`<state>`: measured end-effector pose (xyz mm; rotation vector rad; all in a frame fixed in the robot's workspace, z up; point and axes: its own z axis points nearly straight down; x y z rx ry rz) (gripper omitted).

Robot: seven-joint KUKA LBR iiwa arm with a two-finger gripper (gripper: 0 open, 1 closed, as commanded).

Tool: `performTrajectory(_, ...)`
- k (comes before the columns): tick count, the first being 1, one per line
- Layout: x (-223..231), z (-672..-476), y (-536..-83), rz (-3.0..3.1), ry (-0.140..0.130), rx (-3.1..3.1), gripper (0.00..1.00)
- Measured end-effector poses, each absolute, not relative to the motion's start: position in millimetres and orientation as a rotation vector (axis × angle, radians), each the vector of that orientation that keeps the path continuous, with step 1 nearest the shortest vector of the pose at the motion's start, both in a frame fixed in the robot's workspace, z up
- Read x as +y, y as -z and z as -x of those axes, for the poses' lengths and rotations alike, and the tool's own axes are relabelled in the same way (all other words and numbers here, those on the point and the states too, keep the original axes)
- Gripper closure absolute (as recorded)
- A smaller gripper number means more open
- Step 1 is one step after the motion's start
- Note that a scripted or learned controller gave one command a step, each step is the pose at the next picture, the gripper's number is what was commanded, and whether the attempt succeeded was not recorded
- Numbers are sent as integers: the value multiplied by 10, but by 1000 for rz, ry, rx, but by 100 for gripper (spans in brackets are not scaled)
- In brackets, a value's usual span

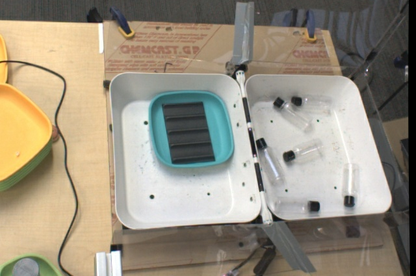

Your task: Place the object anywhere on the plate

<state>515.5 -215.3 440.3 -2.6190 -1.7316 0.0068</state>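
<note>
A teal rounded-square plate (222,132) lies in the left white bin (188,203), toward its back. A dark ribbed insert (188,132) covers the plate's middle. The right white bin (370,138) holds several clear plastic vials with black caps. One vial (290,112) lies near the back, another (303,152) in the middle, and a third (269,160) along the left wall. A further vial (350,182) lies near the right front, and a loose black cap (313,206) sits at the front edge.
A stack of yellow dishes (19,138) rests on the wooden table at the far left, with a black cable (65,158) running past it. Clamps (122,23) hold cardboard behind the bins. A grey upright bar (244,37) stands behind the seam between the bins.
</note>
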Motion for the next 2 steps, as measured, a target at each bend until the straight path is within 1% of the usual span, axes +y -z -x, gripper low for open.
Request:
performTrajectory(1,-2146,-4945,-4370,2747,-7,-1520,0)
performTrajectory(2,-2074,-4815,-4403,2855,-8,-1306,0)
